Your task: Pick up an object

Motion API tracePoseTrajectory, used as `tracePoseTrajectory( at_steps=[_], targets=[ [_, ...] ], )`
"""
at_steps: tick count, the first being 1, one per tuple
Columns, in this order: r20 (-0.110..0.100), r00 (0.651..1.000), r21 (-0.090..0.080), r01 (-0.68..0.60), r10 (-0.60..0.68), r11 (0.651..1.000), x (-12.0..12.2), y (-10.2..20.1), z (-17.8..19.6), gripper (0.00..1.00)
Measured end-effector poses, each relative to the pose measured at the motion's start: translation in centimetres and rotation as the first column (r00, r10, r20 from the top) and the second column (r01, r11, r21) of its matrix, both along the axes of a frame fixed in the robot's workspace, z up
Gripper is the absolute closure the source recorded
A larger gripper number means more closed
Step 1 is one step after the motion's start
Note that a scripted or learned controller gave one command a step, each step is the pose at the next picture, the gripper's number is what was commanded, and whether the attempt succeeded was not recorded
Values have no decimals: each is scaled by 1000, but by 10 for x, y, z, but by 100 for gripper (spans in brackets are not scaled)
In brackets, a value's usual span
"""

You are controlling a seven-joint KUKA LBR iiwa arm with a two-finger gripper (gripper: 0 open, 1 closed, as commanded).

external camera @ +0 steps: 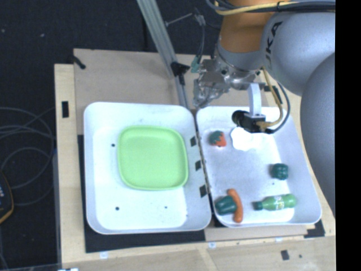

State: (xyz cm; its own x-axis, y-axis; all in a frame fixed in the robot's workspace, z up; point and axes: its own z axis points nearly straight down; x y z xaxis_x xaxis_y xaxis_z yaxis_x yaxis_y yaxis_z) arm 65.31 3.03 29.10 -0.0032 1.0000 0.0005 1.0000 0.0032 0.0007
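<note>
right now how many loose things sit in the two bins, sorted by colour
green: 4 (flat square light green plate, green plastic bottle, small dark teal block, dark green lump)
orange or red: 2 (orange sausage shape, small orange and green toy)
white: 1 (white lump)
total: 7

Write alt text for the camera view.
A grey robot arm's gripper hovers over the back edge between two white bins. The left bin holds a green plate; the right bin holds small toys, including a green bottle.
</note>
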Motion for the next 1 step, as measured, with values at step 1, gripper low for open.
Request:
tracePoseTrajectory(
  at_steps=[1],
  targets=[
    [0,1000,0,0,0,1000,-7,56,-9,100]
  ],
)
